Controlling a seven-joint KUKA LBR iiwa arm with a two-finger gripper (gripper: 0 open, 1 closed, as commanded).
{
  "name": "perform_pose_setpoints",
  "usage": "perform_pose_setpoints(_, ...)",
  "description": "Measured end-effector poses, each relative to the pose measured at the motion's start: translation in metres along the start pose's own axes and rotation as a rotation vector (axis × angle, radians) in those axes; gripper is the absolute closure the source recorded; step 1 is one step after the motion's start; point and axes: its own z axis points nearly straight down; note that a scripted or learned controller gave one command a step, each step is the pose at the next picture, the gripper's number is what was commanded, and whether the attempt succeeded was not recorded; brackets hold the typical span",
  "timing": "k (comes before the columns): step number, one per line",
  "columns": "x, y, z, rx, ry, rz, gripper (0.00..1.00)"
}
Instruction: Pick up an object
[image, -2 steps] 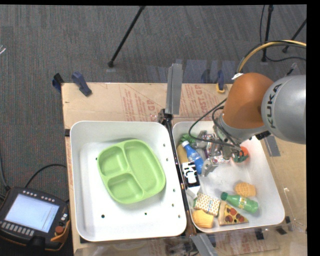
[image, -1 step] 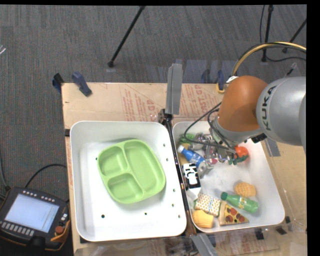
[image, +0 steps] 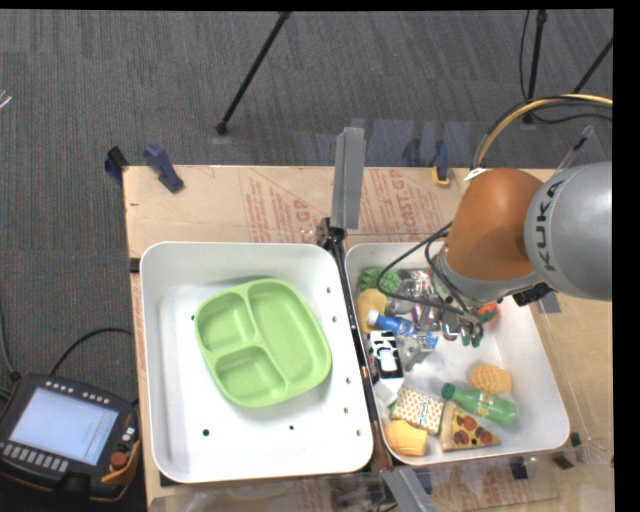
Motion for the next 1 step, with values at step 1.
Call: perform_pose_setpoints(1,0.0307,-0.0744,0.0000,0.001,0.002,-0.075,0.00)
